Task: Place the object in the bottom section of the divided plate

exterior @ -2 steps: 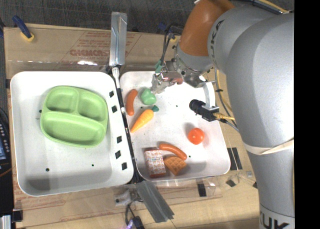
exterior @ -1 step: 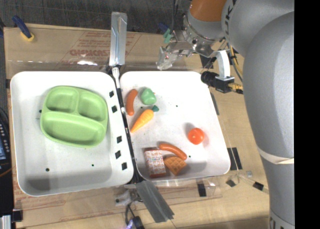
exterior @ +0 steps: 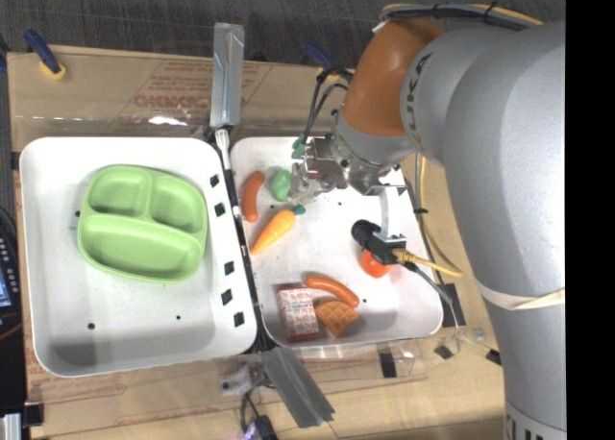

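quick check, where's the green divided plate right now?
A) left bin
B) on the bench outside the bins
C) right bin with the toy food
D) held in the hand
A: the green divided plate lies flat in the left bin, while the carrot and the other toy food sit in the right bin, where the hand is.

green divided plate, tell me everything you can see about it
The green divided plate is a light green tray with rounded corners, matte and plastic-looking. Raised ridges split it into three sections: two smaller ones along the top and one wide one along the bottom. It lies flat and slightly rotated on the floor of the left white bin, in its upper half, apart from the walls. No food lies in any section, and the gripper is over in the right bin.
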Available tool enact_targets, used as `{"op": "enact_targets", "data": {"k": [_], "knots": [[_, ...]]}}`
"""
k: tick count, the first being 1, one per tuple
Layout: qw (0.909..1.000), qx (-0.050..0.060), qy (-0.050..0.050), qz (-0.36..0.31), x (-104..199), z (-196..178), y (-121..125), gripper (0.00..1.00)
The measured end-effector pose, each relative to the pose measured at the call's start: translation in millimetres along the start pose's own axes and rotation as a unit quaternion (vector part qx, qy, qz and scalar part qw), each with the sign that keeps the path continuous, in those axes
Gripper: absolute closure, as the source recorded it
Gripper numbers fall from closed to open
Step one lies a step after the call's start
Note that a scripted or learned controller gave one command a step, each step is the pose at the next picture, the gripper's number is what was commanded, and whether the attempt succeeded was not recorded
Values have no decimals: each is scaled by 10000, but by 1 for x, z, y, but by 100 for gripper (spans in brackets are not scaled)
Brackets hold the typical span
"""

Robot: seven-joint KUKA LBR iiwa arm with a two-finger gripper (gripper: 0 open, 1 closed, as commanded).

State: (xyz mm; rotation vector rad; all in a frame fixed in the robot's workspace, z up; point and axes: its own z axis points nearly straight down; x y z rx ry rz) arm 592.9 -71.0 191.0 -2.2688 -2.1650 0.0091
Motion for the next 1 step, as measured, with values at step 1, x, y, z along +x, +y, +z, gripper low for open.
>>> {"op": "enact_targets", "data": {"k": [1], "knots": [[9999,-10,-2,164,50,2,-38,100]]}}
